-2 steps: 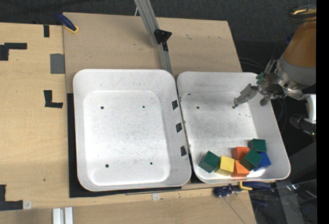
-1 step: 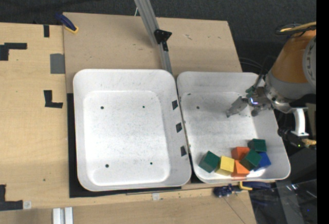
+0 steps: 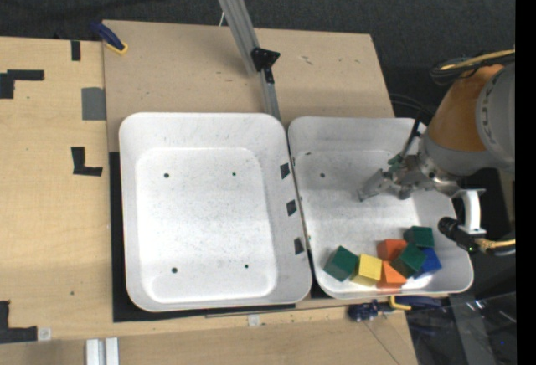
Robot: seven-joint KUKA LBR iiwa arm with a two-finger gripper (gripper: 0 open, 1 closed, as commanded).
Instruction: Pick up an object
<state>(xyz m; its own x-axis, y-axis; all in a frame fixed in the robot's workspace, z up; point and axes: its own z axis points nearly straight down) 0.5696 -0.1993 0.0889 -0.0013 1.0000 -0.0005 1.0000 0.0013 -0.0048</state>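
Hovering over bare floor in the shallow white right-hand bin point(image 3: 352, 137), the grey two-finger hand point(image 3: 373, 189) grips nothing; its spread I cannot tell. The small coloured blocks point(image 3: 387, 261) huddle touching in the near corner, so a descent risks nudging neighbours or closing empty.

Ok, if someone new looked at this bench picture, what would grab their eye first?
Probably the bright cluster of small coloured blocks, green, yellow, orange and blue, heaped in the near corner of the right-hand shallow white bin. Next, the grey arm's tool sits above that bin's middle, apart from the blocks.
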